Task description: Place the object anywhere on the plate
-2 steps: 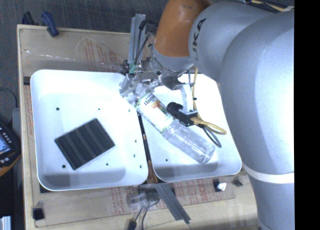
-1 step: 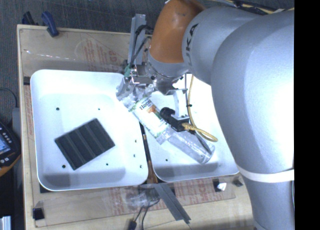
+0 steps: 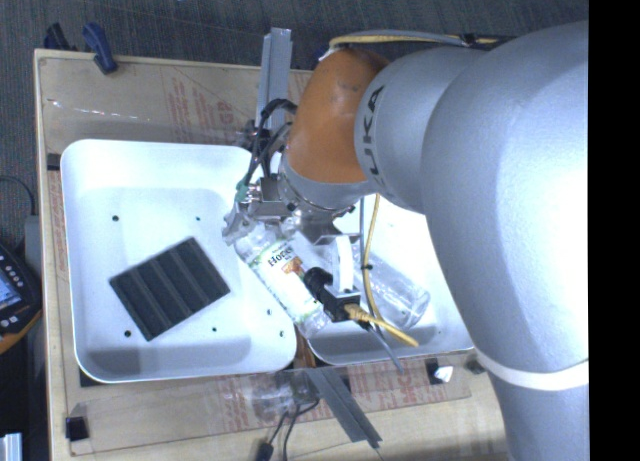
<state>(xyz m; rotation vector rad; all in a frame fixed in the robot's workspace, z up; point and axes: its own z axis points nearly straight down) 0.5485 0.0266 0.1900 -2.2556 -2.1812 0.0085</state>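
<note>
Light falls evenly and fairly bright from above, so the two shallow white plastic bins (image 3: 90, 179) glare close to pure white and their inner walls lose detail. The large grey arm with its orange band (image 3: 335, 114) shows a soft sheen on its curved shell and casts a faint grey shadow on the right bin beneath it. The dark ribbed rectangular plate (image 3: 170, 287) stays matt and readable. The dark floor at the top is dim and grainy. Overall sharpness is modest; the clear plastic bottle (image 3: 285, 274) looks soft, its label barely legible.
</note>
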